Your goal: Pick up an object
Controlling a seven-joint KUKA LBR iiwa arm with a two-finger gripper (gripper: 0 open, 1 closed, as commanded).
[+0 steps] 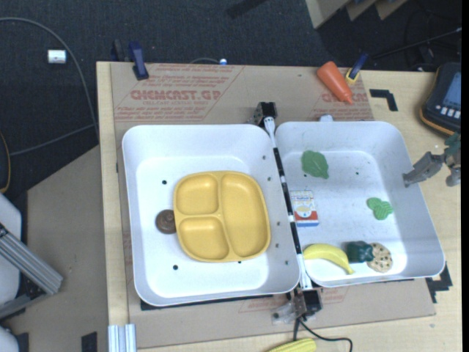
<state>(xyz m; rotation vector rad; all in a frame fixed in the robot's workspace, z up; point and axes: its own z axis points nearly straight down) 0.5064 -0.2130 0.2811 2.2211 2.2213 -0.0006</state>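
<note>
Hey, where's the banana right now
The banana lies in the right bin, at its near left corner, just left of a dark green toy and a cookie, below the small carton.

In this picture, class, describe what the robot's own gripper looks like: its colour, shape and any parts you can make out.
At the right edge, over the right bin's rim, the gripper shows as a small grey metal piece with slim, pointed prongs. Behind it sits a darker, greenish-grey body. It is too small and blurred to read any markings or cables.
</note>
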